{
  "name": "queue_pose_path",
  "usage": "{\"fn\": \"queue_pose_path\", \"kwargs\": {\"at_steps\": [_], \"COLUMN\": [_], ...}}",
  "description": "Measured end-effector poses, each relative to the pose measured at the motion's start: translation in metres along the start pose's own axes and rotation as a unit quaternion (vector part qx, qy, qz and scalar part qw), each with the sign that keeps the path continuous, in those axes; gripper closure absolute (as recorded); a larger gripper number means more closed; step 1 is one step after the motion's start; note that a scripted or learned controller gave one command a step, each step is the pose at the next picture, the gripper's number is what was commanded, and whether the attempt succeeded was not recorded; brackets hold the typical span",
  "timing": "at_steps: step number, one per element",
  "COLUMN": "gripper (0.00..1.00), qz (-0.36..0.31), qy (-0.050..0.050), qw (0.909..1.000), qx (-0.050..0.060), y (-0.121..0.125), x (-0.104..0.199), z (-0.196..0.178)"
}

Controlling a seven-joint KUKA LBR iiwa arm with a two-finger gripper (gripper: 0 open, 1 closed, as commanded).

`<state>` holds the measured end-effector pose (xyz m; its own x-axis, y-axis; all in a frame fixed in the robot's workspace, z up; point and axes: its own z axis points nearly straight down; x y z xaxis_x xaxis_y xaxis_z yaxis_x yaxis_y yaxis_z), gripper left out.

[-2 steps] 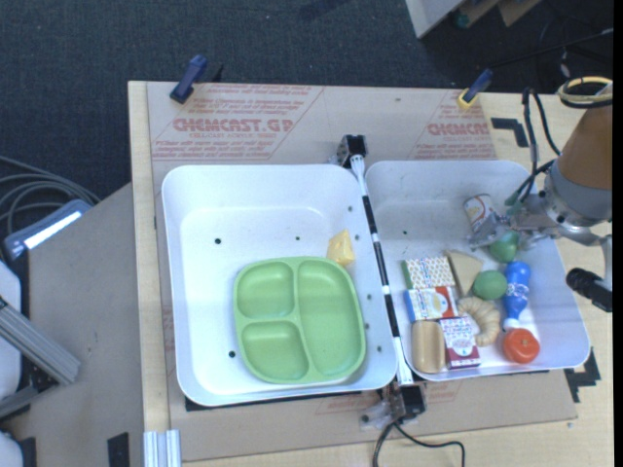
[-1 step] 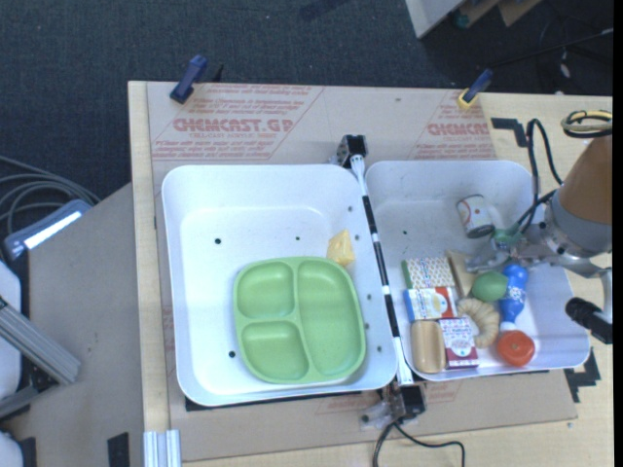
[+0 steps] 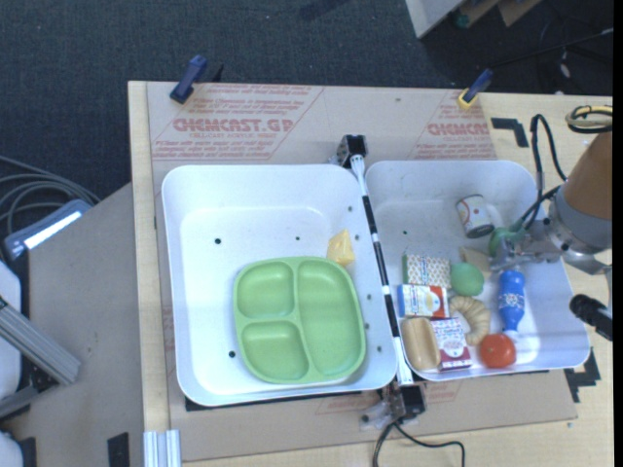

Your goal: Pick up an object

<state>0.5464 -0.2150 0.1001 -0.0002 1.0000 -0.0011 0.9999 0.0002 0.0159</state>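
Arm comes in from the right edge — gripper (image 3: 513,244) low over the right bin (image 3: 419,178), near its right wall. Finger state: can't tell, blurred and partly hidden by the wrist. Just below it: blue bottle (image 3: 511,301) upright-ish, green ball (image 3: 467,278) beside it, red tomato (image 3: 497,350) near the front. Small can (image 3: 474,213) lies up-left of the gripper. Left bin (image 3: 195,212) holds a green divided plate (image 3: 298,317) — a yellow piece (image 3: 341,248) sits at the plate's upper right edge, possibly touching.

green plate (image 3: 298,319), white bins (image 3: 195,212), red tomato (image 3: 497,350), blue bottle (image 3: 511,300), yellow chunk (image 3: 341,248).
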Motion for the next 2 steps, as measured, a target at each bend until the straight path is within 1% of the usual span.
{"fn": "queue_pose_path", "kwargs": {"at_steps": [1,2], "gripper": [1.0,0.0], "qz": [-0.001,0.0], "qy": [0.0,0.0], "qw": [1.0,1.0], "qx": [0.006,0.007], "y": [0.0077,0.0069], "x": [0.0562,0.0559], "z": [-0.1383,-0.1372]}}
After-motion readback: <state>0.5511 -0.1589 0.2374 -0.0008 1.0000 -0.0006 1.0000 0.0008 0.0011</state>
